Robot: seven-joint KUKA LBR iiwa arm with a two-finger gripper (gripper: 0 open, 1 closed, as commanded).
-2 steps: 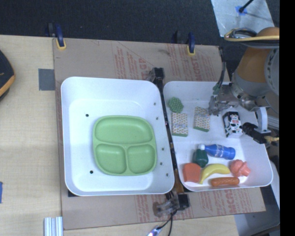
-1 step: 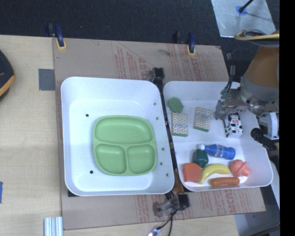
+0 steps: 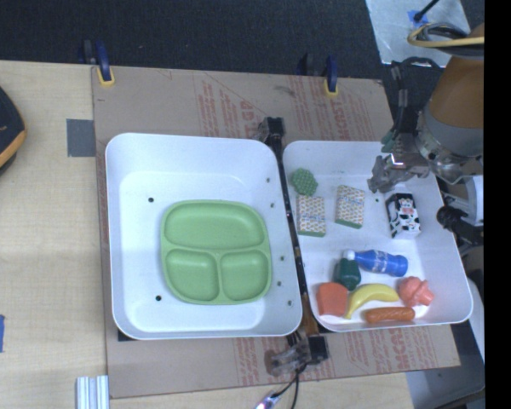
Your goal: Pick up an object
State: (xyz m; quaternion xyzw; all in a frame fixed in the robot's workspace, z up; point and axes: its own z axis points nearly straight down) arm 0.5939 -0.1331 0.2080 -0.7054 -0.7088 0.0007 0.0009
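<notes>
We see the tool (image 3: 390, 170) low over the far right part of the right bin (image 3: 456, 254), and we cannot tell how it is set from here. Just beside it, toward us, stands the black-and-white cow toy (image 3: 403, 215), with two patterned packets (image 3: 350, 206) and a green round piece (image 3: 303, 181) further left. Along the near edge we have the blue bottle (image 3: 378, 262), banana (image 3: 372, 296), sausage (image 3: 388, 315) and orange pieces, while the left bin (image 3: 128, 228) on the counter (image 3: 43, 254) carries a green divided tray (image 3: 215, 250).
</notes>
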